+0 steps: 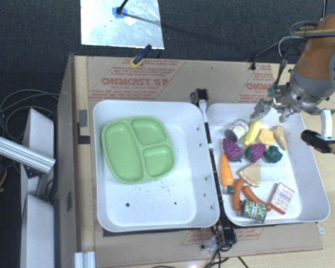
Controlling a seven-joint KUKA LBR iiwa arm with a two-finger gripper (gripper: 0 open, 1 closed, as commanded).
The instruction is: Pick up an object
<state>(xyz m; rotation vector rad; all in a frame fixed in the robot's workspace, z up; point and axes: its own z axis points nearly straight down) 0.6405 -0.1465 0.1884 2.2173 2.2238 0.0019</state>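
approach step, nothing held: gripper (272, 108) hangs with fingers spread over the far edge of the right bin (315, 175), just beyond the yellow banana (253, 132) in the toy-food pile; next move likely calls for a centred descent.

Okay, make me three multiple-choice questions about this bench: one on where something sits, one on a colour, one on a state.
1. Where does the divided plate lie?
A. left bin
B. right bin
C. on the cardboard

2. What colour is that plate?
A. blue
B. green
C. red

3. How does the tool stand relative to the toy food?
A. buried in the pile
B. above the right bin's far edge, holding nothing visible
C. over the left bin

Answers:
1 A, it rests on the left bin's floor.
2 B, it is pale green.
3 B, nothing shows between its fingers, and the banana lies nearer the camera.
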